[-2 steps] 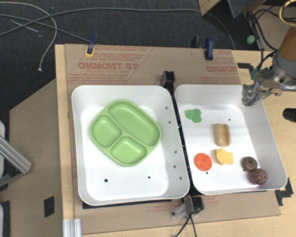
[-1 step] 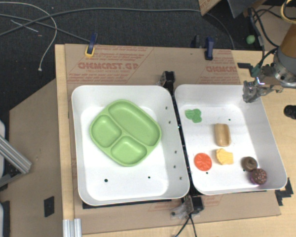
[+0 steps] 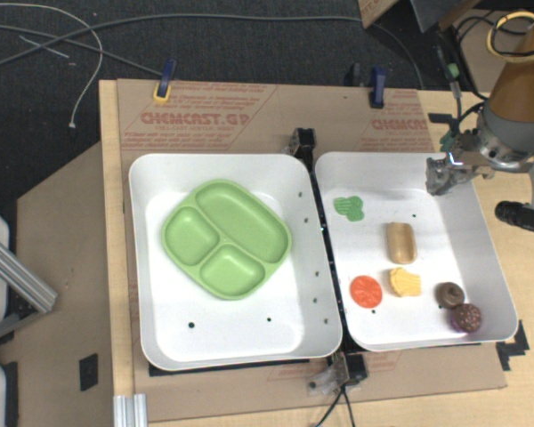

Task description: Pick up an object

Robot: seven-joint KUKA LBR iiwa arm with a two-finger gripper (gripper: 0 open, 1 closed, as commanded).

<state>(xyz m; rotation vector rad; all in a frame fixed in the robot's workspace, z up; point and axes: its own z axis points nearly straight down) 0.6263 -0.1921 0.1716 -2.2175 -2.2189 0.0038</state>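
**Two white bins, one tray, six small items**

The left shallow white plastic bin (image 3: pixel 160 327) holds a light green three-compartment plastic tray (image 3: pixel 227 238), lying flat near its middle.

The right shallow white plastic bin (image 3: pixel 485 238) holds a small green leafy piece (image 3: pixel 348 206) near its upper left, a tan bread-like roll (image 3: pixel 400 241) at centre, a round orange-red slice (image 3: pixel 367 292), a yellow wedge (image 3: pixel 406 283) just beside it, a dark brown ring-shaped piece (image 3: pixel 449 294) and a dark purple lumpy ball (image 3: pixel 467 318) near the lower right corner.

The metallic end effector (image 3: pixel 439 178) hovers over that bin's upper right corner, gripping nothing; whether it is spread, I cannot tell

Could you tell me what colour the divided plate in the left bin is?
The divided plate is light green, per the camera view.
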